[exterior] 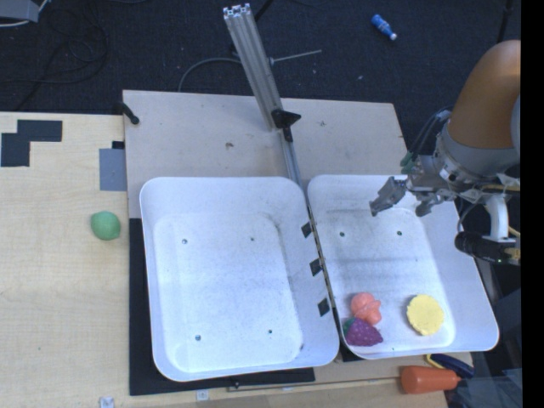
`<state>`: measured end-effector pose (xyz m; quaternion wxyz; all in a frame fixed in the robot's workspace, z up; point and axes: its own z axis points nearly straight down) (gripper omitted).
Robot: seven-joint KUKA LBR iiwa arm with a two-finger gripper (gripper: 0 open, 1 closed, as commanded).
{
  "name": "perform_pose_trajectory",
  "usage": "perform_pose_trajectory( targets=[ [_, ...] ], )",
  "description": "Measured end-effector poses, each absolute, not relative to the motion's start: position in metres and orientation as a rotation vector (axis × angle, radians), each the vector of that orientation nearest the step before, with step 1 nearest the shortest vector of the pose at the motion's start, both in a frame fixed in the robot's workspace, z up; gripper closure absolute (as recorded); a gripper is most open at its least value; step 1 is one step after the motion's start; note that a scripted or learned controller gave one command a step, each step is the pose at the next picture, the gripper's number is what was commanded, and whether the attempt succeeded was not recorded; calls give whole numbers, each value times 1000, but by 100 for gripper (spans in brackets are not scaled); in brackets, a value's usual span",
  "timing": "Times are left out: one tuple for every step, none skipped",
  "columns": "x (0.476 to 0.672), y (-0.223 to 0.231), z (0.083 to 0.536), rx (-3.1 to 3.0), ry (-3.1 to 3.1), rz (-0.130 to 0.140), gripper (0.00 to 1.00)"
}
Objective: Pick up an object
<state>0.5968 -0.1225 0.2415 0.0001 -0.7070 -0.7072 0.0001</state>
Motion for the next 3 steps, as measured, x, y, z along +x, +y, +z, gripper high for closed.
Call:
perform_pose_trajectory(
  targets=[
    [597, -125, 179, -2218, -2219, 5, 0],
    [602, -124, 134, -2218, -2220, 4, 0],
    [602, -123, 90, -2220, -2221, 1, 0]
  ],
)
